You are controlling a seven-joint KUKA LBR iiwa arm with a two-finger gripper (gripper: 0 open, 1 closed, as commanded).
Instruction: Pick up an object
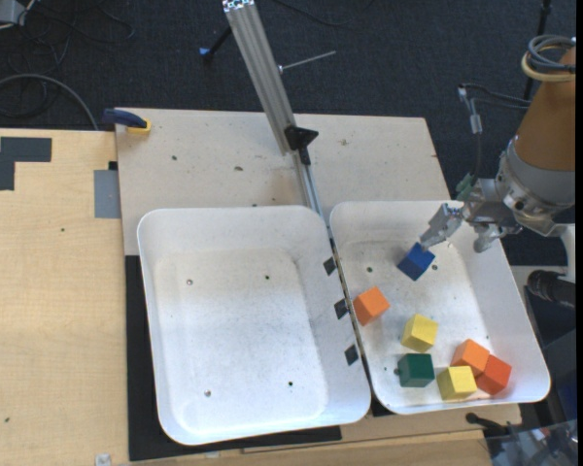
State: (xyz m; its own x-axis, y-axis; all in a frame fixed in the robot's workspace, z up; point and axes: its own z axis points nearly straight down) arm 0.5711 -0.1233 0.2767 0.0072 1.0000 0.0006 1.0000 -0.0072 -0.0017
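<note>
The blue block lies tilted in the upper middle of the right bin, just below and left of the pincer. The pincer stands wide open, its two grey fingers splayed apart and pointing down and left over the bin's upper right part; nothing sits between them, and whether the nearer fingertip touches the blue block cannot be told. Behind the pincer, the grey wrist rises to the orange band of the arm, which comes in from the right edge and leans over the bin's far corner. Lower in the same bin sit an orange block near the left wall, a yellow block beside it, a dark green block, and a tight cluster at the lower right made of another yellow block and two orange-red blocks. The left bin sits alongside on the worktop, touching the right bin along the shared edge.
</note>
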